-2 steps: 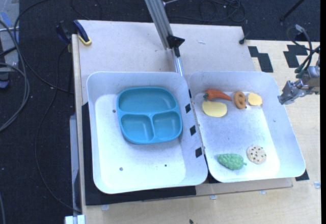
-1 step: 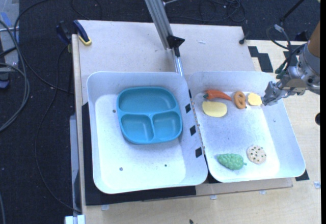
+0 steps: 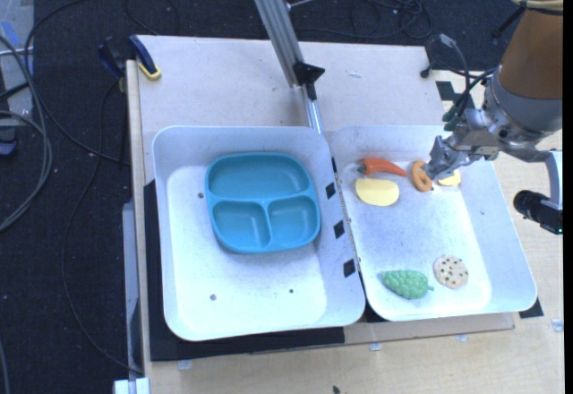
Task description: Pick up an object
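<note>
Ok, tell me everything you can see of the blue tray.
The blue tray is a light-blue, rounded-corner dish that looks like plastic, split by raised ridges into three compartments: one long one at the far side and two smaller ones nearer the camera. It lies flat, slightly turned, in the upper middle of the left bin, resting on the bin's floor with nothing in it.

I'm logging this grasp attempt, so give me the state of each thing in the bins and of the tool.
Blue tray: upright, in left bin.
Carrot: lying flat, right bin.
Yellow piece: lying flat.
Orange ring: at the tool's tip.
Cookie: flat.
Green piece: flat.
Tool: lowered into right bin.
</note>
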Robot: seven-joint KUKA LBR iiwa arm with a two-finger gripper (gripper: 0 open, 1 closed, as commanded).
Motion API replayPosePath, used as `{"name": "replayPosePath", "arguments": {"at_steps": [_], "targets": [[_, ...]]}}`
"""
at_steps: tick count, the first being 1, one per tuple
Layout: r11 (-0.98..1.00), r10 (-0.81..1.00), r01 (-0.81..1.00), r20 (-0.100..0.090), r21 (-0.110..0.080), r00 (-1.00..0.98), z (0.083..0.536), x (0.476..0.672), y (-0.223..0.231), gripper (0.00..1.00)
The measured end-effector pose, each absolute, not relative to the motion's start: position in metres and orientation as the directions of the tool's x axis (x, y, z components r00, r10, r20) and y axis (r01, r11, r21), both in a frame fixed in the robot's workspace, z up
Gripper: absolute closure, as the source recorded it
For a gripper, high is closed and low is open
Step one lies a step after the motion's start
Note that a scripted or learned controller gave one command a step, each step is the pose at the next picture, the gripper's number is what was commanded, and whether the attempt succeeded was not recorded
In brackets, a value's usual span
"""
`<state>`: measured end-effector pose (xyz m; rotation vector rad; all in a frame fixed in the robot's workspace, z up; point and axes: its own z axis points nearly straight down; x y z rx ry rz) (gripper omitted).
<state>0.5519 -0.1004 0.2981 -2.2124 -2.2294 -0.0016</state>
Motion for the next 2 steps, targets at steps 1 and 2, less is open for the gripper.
{"name": "replayPosePath", "arguments": {"at_steps": [1, 2], "targets": [[0.007, 1.000, 1.000, 0.001, -0.002, -0.007, 0.277, 0.566, -0.046, 1.00], [0.007, 1.000, 1.000, 0.001, 0.000, -0.007, 0.262, 0.583, 0.003, 1.00]]}}
